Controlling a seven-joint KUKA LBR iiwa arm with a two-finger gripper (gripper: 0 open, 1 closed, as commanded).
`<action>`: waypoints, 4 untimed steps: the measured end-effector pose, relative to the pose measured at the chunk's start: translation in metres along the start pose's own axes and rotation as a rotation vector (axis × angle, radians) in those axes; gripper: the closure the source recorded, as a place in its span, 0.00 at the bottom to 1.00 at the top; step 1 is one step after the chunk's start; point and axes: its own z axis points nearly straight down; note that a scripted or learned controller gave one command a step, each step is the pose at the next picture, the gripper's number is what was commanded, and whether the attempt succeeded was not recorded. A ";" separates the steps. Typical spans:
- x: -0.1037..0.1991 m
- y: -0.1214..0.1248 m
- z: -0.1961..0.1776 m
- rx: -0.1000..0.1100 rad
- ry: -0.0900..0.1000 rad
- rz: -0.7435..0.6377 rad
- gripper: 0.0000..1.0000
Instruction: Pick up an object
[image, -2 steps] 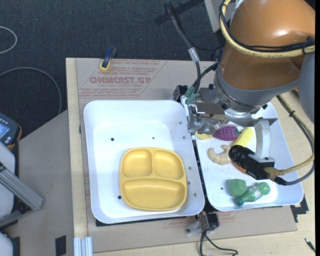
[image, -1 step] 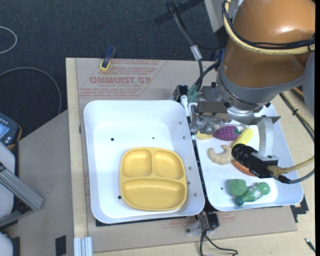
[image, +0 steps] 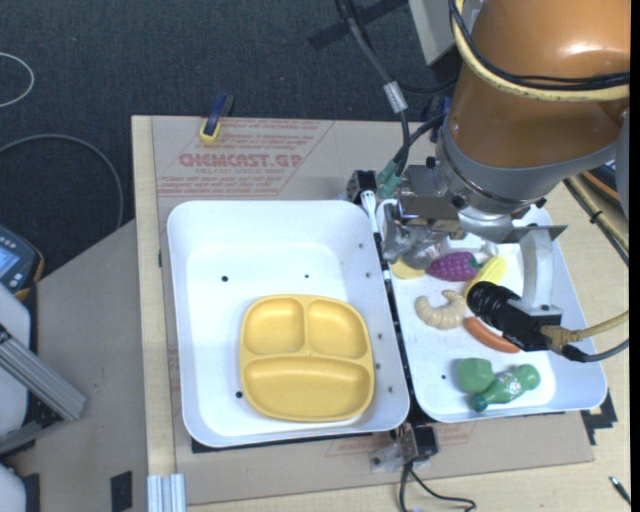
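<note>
Gripper: the gripper (image: 412, 238) is seen low over the far left corner of the right bin (image: 592, 372), just beside the wall shared with the left bin (image: 200, 300). How wide it stands cannot be told, as it is masked by the wrist above it. No object is shown in its grasp.
Arm: the arm (image: 540, 100) is carried in from the far right, and the far part of the right bin is covered by it.
Nearest objects: a small yellow piece (image: 406, 269) is found just near of the gripper, close by the shared wall. The purple grapes (image: 452, 266) are laid just to its right, and the yellow corn (image: 492, 270) further right again.
Middle of right bin: a tan curved piece (image: 440, 310) is placed near of the grapes. An orange carrot (image: 492, 336) is laid at a slant just to its right.
Near end of right bin: a green lump (image: 474, 374) and a green bottle-shaped piece (image: 512, 384) are set touching each other, well apart from the gripper.
Left bin: a yellow divided plate (image: 305, 355) is laid flat in the near half.
Bench: both bins are borne by a brown board (image: 250, 160) with red lettering. A yellow and blue clip (image: 213, 120) is fixed at its far edge.
Obstruction: the gripper is crowded by the shared wall on its left and the grapes on its right.
</note>
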 end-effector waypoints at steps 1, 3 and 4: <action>0.001 0.001 -0.010 -0.002 0.000 -0.001 1.00; -0.107 0.016 -0.028 0.000 -0.003 0.015 1.00; -0.071 -0.001 -0.140 -0.011 0.003 -0.001 1.00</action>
